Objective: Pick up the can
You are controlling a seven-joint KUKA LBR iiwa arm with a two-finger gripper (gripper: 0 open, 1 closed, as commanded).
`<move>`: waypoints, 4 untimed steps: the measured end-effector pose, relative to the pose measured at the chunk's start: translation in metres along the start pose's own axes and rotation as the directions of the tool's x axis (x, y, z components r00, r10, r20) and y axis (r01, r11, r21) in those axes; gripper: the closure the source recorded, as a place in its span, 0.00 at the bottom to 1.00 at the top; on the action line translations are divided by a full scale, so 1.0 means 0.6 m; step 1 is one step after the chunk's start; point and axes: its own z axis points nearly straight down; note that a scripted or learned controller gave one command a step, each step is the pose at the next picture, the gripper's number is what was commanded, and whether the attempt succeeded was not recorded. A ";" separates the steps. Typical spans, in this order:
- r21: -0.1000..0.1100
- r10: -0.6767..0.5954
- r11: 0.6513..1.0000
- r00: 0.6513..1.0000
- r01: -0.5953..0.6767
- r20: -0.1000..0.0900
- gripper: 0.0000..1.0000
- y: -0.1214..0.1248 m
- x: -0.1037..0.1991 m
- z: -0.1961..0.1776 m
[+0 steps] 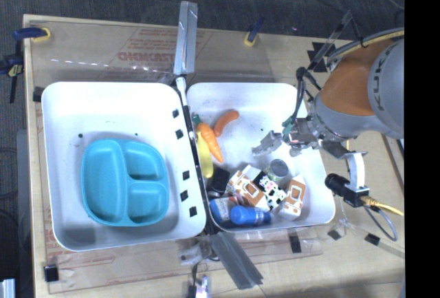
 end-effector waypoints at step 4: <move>-0.090 0.423 0.903 0.906 -0.421 -0.003 0.00 -0.042 0.050 0.116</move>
